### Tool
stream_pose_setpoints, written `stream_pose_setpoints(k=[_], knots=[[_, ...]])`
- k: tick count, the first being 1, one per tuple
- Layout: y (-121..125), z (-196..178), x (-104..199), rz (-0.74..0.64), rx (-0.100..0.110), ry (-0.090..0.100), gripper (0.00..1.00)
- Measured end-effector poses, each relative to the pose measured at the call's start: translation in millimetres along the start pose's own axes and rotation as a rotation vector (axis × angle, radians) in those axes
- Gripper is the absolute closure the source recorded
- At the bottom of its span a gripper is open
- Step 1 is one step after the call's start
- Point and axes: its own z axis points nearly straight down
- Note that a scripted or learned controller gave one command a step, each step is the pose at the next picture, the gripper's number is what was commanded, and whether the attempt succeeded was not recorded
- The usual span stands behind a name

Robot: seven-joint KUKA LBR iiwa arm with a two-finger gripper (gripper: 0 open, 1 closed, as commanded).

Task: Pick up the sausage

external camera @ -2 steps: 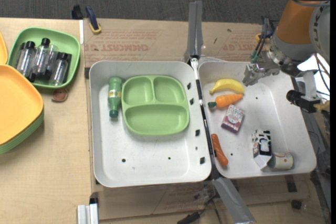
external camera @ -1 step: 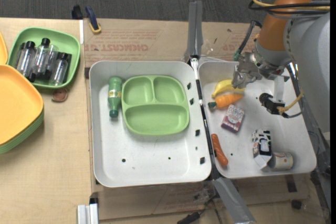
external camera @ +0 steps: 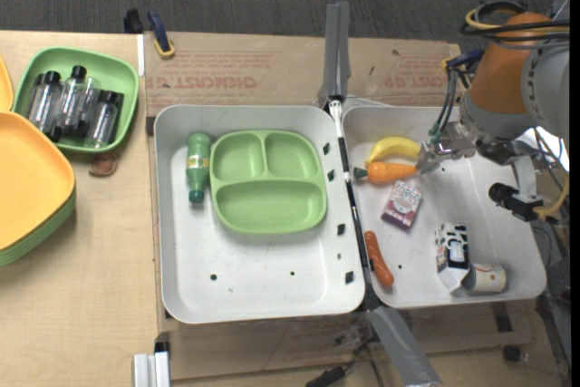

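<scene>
The sausage [external camera: 379, 259] is lying in the right bin [external camera: 521, 222], against its left wall on the near side, so it is waiting untouched. The end effector [external camera: 433, 153] is hovering far from it, beside the carrot [external camera: 391, 169] and banana [external camera: 393, 147]; how far it is open, I cannot tell. The left bin [external camera: 172, 222] is holding a green tray [external camera: 267, 179] and a bottle [external camera: 197, 166].

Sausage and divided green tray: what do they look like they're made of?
Sausage: probably plastic toy food; even orange-red colour with a smooth, faintly shiny skin. It is small in view, so rubber is possible. Tray: looks like moulded hard plastic, uniform pale green, satin sheen, rounded compartment ridges.
</scene>
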Motion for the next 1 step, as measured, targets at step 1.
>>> stream_pose_setpoints(k=[1], knots=[[-61.3,0.5,-49.1,0.278,0.002,0.001,1.0]])
